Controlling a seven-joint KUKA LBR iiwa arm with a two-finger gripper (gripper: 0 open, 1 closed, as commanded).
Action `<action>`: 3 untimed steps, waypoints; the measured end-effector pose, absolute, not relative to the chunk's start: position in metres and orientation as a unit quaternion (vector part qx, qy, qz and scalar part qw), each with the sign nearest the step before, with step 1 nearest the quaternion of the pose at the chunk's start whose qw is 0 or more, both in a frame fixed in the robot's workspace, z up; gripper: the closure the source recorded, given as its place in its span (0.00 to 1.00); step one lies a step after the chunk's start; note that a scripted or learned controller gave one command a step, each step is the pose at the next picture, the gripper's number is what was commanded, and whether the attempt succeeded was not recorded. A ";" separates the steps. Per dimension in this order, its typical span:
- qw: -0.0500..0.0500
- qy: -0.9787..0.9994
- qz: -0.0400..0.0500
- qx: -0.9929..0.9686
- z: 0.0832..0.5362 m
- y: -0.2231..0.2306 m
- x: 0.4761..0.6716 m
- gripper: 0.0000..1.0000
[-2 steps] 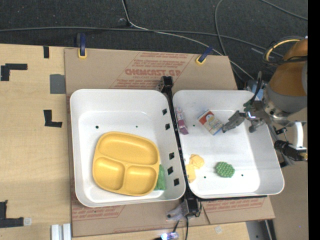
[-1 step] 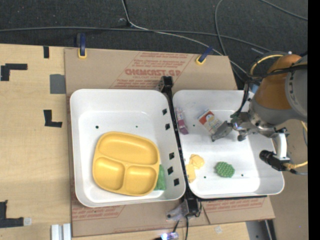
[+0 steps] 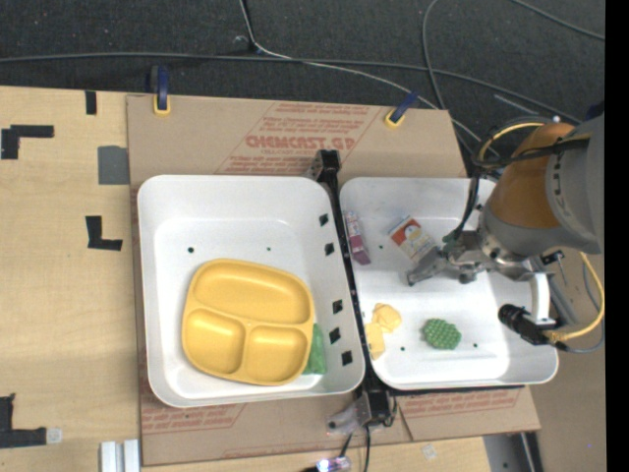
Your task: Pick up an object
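Note:
My gripper [image 3: 421, 267] hangs over the middle of the right bin [image 3: 491, 367], pointing left, open with nothing between its fingers. A small red and white packet [image 3: 406, 234] lies just up and left of it. A green bumpy object [image 3: 441, 334] rests below it on the bin floor. A yellow piece [image 3: 385, 317] lies near the bin's left wall, and a purple and pink item [image 3: 355, 241] leans against that wall higher up. In the left bin [image 3: 162, 205] sits a yellow divided plate [image 3: 248, 321] with a green object [image 3: 316, 352] at its right edge.
The grey arm with its orange band [image 3: 531, 185] comes in from the right, over the right bin's far right corner. Cables [image 3: 550, 327] loop around the wrist. Both bins stand on a cardboard sheet [image 3: 285, 136] clipped to the wooden bench.

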State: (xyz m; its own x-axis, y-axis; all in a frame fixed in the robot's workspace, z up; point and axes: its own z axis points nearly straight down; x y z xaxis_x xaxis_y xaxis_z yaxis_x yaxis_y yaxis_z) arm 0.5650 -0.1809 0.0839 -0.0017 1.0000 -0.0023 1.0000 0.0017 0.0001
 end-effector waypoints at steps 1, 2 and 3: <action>0.003 0.708 0.000 0.706 0.097 -0.182 0.566 1.00; 0.001 0.707 0.001 0.707 0.143 -0.181 0.559 1.00; 0.002 0.707 0.001 0.707 0.186 -0.182 0.556 1.00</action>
